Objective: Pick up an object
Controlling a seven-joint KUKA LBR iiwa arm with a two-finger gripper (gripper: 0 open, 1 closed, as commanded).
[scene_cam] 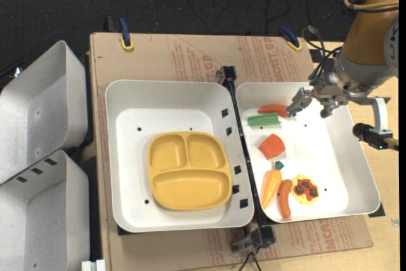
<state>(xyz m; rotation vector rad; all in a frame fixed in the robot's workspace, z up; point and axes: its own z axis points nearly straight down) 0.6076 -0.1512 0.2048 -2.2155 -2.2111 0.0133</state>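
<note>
On the cardboard-topped bench (171, 51), my gripper (312, 105) hung with fingers spread wide and empty over the right bin (355, 155), beside the red chili (274, 109), so I judged a straight, centred descent best.

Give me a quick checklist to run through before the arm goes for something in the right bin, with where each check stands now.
1. Pincer is over the right bin: ok.
2. Pincer is free of any load: ok, nothing between the fingers.
3. Fingers spread enough for a grasp: ok, they stand apart.
4. A target close by: ok, the red pepper and green piece lie just left of the pincer.
5. Target clear of neighbours: not ok, those two lie against each other.
6. Height above the bin floor: cannot tell.
</note>
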